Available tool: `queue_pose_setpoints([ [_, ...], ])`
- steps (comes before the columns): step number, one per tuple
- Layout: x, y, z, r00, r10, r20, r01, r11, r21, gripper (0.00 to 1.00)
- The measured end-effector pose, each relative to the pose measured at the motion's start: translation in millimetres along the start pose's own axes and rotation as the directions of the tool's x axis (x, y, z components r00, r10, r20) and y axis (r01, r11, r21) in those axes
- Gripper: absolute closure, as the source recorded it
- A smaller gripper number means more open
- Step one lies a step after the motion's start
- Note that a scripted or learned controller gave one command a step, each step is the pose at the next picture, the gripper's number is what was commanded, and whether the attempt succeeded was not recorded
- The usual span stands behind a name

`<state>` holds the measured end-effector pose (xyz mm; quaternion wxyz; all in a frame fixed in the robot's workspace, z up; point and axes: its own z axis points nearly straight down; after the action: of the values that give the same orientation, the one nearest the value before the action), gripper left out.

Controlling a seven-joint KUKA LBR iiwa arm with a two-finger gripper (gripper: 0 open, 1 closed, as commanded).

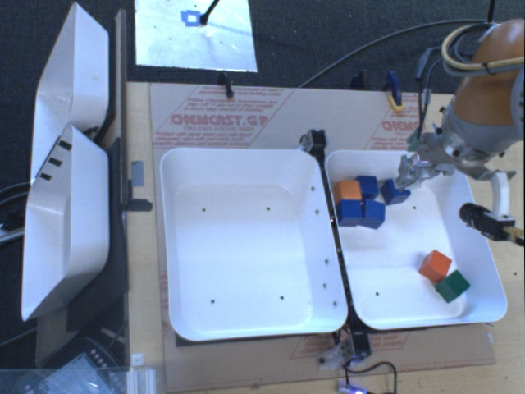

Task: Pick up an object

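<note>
The right bin [484, 302] holds a cluster of blocks near its far left: an orange block [348, 190] and blue blocks [367, 185] [351, 212] [374, 213]. A small blue block [394, 194] lies just right of the cluster. My gripper [408, 176] hangs over the bin's far side, its tip right at this small blue block. Whether it grips the block is not visible. Another orange block [435, 264] and a green block [452, 286] sit together near the bin's front right.
The left bin [176, 220] stands beside the right one, with a shared rim [332, 236] between them. The arm's grey and orange body [484, 97] looms over the right bin's far right corner. A black part [484, 218] sticks in at the right rim.
</note>
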<state>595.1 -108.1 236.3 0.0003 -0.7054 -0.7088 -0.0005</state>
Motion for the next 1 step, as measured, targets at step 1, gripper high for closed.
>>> queue_pose_setpoints([
  [1,51.3,3.3,-6.3,1.0,0.0,0.0,0.0,1.0,-0.001,1.0],
])
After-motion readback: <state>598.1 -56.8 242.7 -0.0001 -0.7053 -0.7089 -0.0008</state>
